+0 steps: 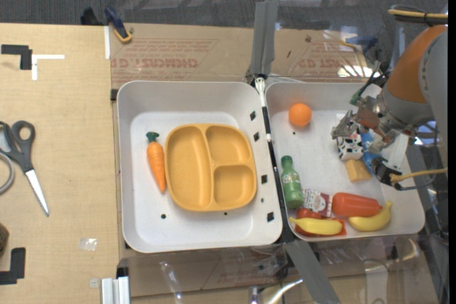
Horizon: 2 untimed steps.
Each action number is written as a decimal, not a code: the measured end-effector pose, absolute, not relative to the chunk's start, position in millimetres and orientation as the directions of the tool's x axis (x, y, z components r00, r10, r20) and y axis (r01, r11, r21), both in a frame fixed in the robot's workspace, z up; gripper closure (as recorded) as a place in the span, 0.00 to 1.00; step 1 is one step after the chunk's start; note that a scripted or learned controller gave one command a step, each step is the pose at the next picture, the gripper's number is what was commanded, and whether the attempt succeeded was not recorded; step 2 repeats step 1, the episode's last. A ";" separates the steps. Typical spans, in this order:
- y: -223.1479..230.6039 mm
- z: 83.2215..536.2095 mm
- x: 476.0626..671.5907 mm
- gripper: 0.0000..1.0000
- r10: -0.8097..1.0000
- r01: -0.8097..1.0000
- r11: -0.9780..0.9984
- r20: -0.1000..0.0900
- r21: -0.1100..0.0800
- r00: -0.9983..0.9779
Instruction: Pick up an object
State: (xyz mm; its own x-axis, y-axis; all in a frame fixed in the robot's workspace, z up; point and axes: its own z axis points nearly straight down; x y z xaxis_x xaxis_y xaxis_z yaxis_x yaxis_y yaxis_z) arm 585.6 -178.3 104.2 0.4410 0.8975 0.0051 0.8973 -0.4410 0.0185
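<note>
Tool [354, 133]: you see it low in the right bin [320, 153], by its right edge; grip state can't be told.
Objects: orange ball [300, 114], green bottle [291, 182], bananas [370, 220] along the near edge.
Writing: cardboard [182, 57] print, unreadable.

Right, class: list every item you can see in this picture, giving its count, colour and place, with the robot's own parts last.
Bins: two, white, side by side on the bench.
Divided tray: one, yellow, left bin.
Carrot: one, orange with green top, left of the tray.
Ball: one, orange, right bin, far side.
Bottle: one, green, right bin, left wall.
Bananas: two, yellow, right bin, near edge.
Red pepper-like piece: one, above the bananas.
Block: one, tan, below the gripper.
Scissors: one pair, grey, bench left.
Arm: one, grey and orange, right.
Gripper: one, over the right bin.
</note>
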 end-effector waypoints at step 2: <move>-162.4 98.5 573.8 0.00 0.863 0.863 -0.506 0.009 0.008 0.506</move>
